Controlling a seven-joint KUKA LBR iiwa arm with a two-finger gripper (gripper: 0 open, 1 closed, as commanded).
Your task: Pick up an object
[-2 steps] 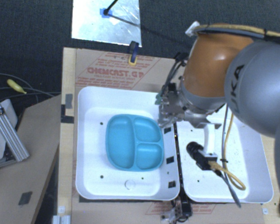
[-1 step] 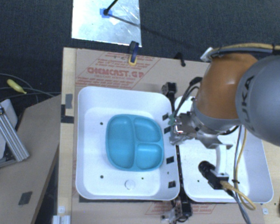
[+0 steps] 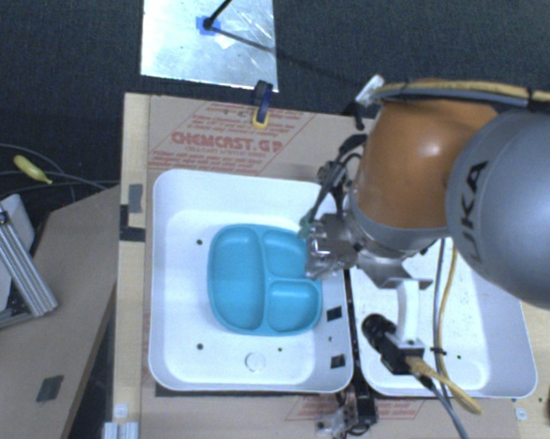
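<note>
One target | blue three-compartment plastic tray [image 3: 263, 281], left white bin [image 3: 187, 208], frame centre | gripper [image 3: 318, 250] over its right rim, grip state: I can't tell | I reckon light, stiff, slick; pinch the rim.

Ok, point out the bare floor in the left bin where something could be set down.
In the left bin, bare floor runs left of the blue divided tray and along the near wall below it. The tray's right edge is crowded: the gripper hangs there, by the divider between the bins.

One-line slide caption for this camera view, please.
KUKA arm poises its tool over the right edge of a blue divided tray in the left white bin.
</note>
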